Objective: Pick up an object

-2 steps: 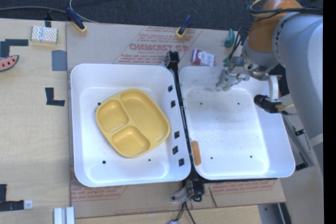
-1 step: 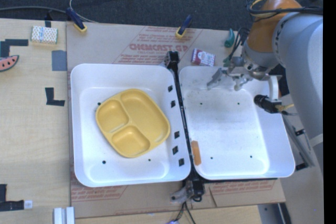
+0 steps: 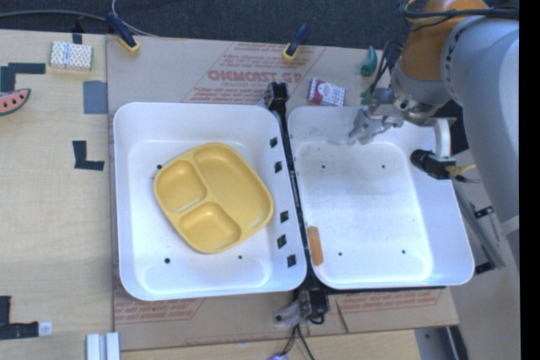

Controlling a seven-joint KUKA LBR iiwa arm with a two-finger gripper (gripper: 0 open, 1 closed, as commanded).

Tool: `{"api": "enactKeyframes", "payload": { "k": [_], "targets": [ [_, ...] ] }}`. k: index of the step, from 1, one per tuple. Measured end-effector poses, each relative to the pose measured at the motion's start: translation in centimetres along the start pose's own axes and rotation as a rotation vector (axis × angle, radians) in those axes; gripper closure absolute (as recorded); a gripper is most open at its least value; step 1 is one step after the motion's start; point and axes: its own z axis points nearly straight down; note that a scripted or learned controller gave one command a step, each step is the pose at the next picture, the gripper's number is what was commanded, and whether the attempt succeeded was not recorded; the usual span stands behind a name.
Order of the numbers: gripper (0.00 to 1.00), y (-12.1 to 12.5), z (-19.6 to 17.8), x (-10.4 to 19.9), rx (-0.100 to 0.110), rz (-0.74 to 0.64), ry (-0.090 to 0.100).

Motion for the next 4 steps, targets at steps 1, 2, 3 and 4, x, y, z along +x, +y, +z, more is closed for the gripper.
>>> {"api": "enactKeyframes", "payload": {
  "k": [1, 2, 3, 4],
  "targets": [
    [0.0, 0.0, 0.0, 0.0, 0.0, 0.0, -0.001],
    [0.0, -1.2, 3.6, 1.0, -0.004, 0.003, -0.001],
    [1.0, -1.1, 2.6, 1.1, -0.006, 0.002, -0.002],
    [1.0, -1.1, 1.6, 1.1, -0.005, 0.002, 0.0]
  ]
}}
